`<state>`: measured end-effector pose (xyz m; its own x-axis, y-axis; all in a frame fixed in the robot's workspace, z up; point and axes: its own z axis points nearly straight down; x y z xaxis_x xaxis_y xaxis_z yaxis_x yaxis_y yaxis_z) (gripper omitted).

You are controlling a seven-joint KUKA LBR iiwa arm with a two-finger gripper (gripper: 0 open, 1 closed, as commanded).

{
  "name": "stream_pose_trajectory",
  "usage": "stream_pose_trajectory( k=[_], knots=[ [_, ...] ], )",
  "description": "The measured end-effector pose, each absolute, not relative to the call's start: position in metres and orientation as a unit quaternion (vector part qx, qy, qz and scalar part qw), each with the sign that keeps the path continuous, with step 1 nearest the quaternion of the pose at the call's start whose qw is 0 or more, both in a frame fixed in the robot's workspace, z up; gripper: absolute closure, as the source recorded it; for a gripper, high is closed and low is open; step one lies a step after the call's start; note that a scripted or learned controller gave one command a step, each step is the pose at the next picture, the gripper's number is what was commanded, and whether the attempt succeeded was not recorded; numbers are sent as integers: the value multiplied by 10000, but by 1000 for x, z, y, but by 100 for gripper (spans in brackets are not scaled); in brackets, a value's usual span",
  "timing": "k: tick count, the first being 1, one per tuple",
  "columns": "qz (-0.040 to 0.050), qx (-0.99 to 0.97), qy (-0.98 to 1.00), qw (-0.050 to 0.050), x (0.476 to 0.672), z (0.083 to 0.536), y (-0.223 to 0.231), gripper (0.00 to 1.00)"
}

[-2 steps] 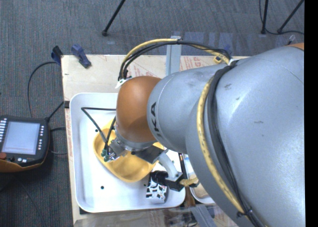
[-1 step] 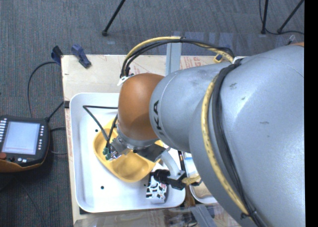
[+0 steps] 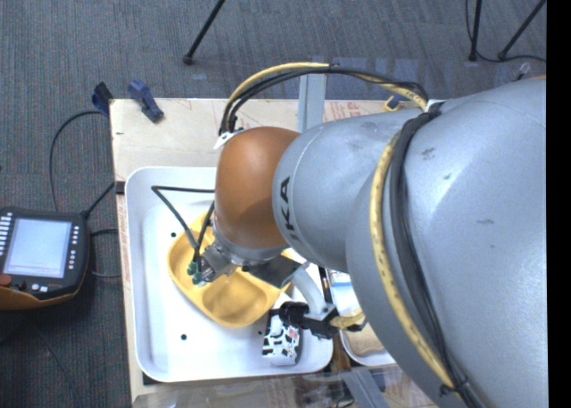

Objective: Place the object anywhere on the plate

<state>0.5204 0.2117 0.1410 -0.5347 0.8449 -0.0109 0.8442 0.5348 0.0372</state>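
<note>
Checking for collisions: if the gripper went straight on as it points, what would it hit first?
Probably the yellow plate just under the gripper, though depth is unclear here.

Two counted: white left bin (image 3: pixel 143 308) at lower left, white right bin (image 3: pixel 364 360) partly seen at lower centre. One yellow plate (image 3: pixel 234 303). One black-and-white patterned object (image 3: pixel 280 344). Two counted at upper left: black clamp (image 3: pixel 103 94), blue clamp (image 3: pixel 145 101). One screen pendant (image 3: pixel 40 254) at left edge.

The plate (image 3: pixel 234 301) is yellow. The bin (image 3: pixel 147 308) is white. The small thing (image 3: pixel 281 345) is white with black spots, like a cow. The arm (image 3: pixel 428 219) is grey with an orange band (image 3: pixel 254 187). The clamp (image 3: pixel 145 100) is blue. The floor (image 3: pixel 107 22) is dark grey with thin stripes.
</note>
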Motion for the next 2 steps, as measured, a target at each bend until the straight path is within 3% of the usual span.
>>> stream_pose_trajectory(
  k=[1, 2],
  knots=[
    [20, 5981, 8014, 14, 541, 91, 226, 100],
    [28, 6237, 7817, 31, 573, 237, 135, 100]
  ],
)
